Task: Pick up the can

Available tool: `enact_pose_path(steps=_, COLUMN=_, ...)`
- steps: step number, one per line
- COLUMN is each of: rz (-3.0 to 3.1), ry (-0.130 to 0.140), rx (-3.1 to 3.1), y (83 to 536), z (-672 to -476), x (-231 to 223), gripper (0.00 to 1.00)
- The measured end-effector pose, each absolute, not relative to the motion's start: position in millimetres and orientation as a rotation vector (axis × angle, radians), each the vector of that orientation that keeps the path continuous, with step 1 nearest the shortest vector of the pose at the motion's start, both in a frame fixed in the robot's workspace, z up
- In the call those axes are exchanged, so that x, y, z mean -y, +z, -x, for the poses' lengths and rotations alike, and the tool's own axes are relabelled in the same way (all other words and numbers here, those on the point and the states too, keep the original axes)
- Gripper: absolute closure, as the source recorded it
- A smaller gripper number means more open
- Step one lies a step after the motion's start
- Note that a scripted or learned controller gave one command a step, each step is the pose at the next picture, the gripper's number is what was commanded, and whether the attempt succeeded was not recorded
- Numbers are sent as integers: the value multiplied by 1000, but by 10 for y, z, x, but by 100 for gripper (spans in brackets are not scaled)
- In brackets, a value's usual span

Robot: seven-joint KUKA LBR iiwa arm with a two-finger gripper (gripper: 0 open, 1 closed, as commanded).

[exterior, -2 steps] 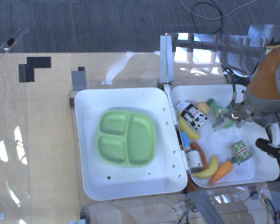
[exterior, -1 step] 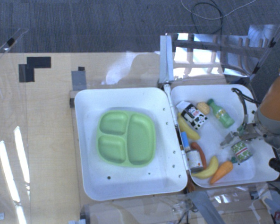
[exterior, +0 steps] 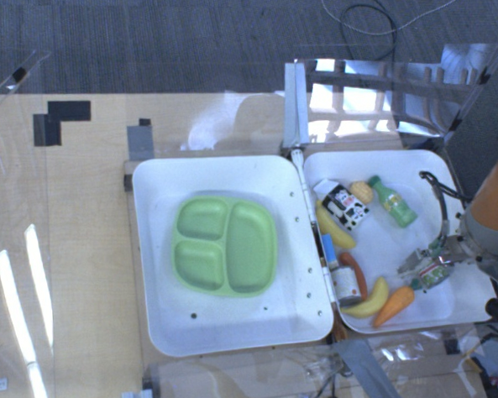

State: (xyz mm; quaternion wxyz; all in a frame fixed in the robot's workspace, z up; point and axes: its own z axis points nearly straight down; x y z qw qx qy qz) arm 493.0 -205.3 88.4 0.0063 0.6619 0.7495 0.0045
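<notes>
- Listing what I see from the overhead camera: two shallow white bins side by side on a pale wooden bench (exterior: 68, 272).
- Left bin (exterior: 164, 325): holds a green divided plate (exterior: 227, 246) with three compartments, lying flat near the bin's middle.
- Right bin (exterior: 415, 163): holds the loose items below.
- Can (exterior: 347, 282): lies on its side against the right bin's left wall, toward the near edge; red body, pale end facing the camera. A blue marker (exterior: 329, 250) lies just behind it along the same wall.
- Bananas: one (exterior: 335, 229) by the left wall, partly under a black-and-white carton (exterior: 345, 206); another (exterior: 366, 301) curved along the near edge, just beside the can.
- Carrot (exterior: 393, 305): touching the near banana's right end.
- Green bottle (exterior: 392, 202): lying tilted toward the far side; a small tan roll (exterior: 362, 192) sits between it and the carton.
- Gripper (exterior: 422, 269): low over the right bin's right half, fingers spread apart with nothing between them, near the carrot and well apart from the can.
- Arm (exterior: 495, 212): enters from the right, orange band visible.
</notes>
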Motion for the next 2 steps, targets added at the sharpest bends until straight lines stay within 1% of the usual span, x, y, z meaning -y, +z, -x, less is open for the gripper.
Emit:
enact_pose_path(steps=1, rz=-2067, ry=17, rx=-2345, y=977, z=-4955, x=2055, gripper=100)
enact_pose_path(steps=2, rz=-2260, ry=1, rx=-2180, y=1837, z=-5502, x=1680, gripper=100)
